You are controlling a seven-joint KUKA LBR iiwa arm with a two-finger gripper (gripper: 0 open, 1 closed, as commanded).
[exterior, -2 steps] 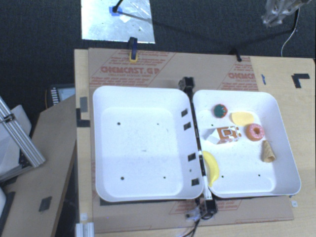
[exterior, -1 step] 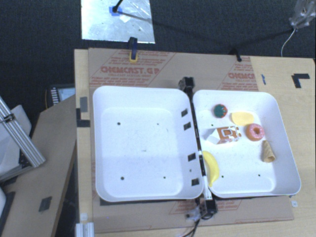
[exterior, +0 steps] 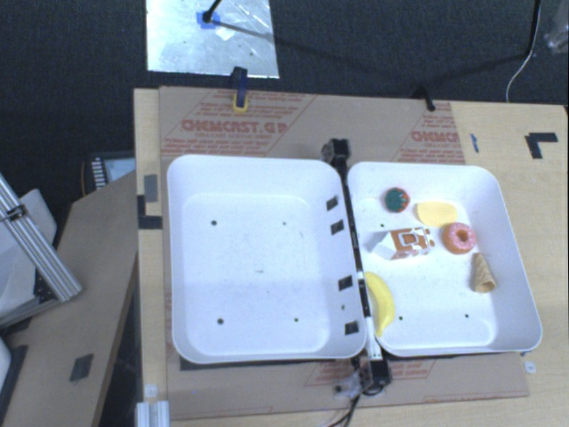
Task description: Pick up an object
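The right bin (exterior: 511,238) holds several small objects. A green and red round piece (exterior: 396,200) lies near its back. Beside it is a flat yellow piece (exterior: 436,213). A pink donut (exterior: 459,237) sits to the right of a white and orange carton (exterior: 406,242). A tan cone (exterior: 483,273) lies toward the right wall. A yellow banana (exterior: 380,302) rests along the bin's left wall.
The left bin (exterior: 258,256) sits beside the right one, joined by a black hinge strip (exterior: 348,247). A brown board (exterior: 267,127) lies under both bins. A metal plate (exterior: 212,23) is on the dark floor behind. An aluminium frame (exterior: 31,247) stands at the left.
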